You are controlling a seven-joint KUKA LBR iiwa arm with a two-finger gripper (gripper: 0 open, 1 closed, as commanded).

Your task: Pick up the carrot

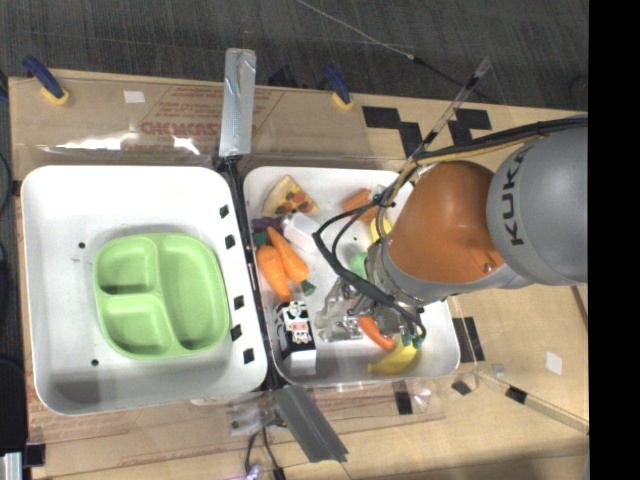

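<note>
a dark ribbed floor [130, 13] runs along the top, behind a pale wooden bench [540, 423]. blue clamps [45, 78] grip the bench's far edge, and black square marks [425, 120] sit on its surface under even, flat light.

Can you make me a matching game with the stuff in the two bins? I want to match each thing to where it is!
Things:
1. green plate
2. pizza slice
3. banana
4. carrots

Places:
A. far end of the right bin
B. near end of the right bin, below the gripper
C. left bin
D. left side of the right bin

Pairs: 1-C, 2-A, 3-B, 4-D
</note>
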